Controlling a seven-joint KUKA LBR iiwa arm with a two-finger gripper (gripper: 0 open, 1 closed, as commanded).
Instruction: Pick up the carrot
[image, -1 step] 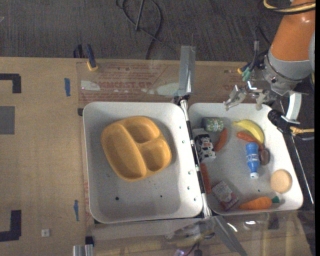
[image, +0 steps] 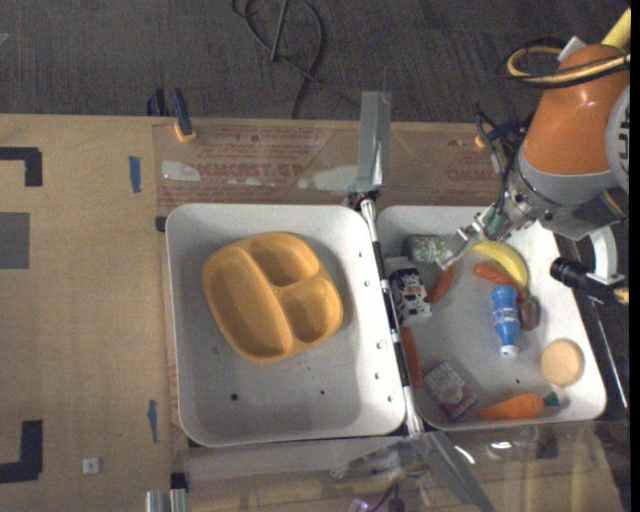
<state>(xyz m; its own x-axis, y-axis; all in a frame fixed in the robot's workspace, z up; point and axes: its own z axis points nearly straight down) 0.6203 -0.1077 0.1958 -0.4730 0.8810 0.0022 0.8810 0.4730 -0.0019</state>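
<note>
The carrot (image: 514, 406) is orange with a green stub at its right end. It lies flat along the front wall of the right bin (image: 590, 400). My gripper (image: 484, 226) hangs over the back of that bin, just above and left of a yellow banana (image: 507, 259). It is well away from the carrot, with nothing visibly in it. The arm's orange band and grey wrist hide the bin's back right corner.
The right bin also holds a green can (image: 430, 247), a blue bottle (image: 504, 318), a purple packet (image: 450, 390), a round tan piece (image: 562, 361), a small black-and-white item (image: 408, 293) and thin orange pieces (image: 443, 284). An orange divided plate (image: 272, 295) sits in the left bin (image: 300, 400).
</note>
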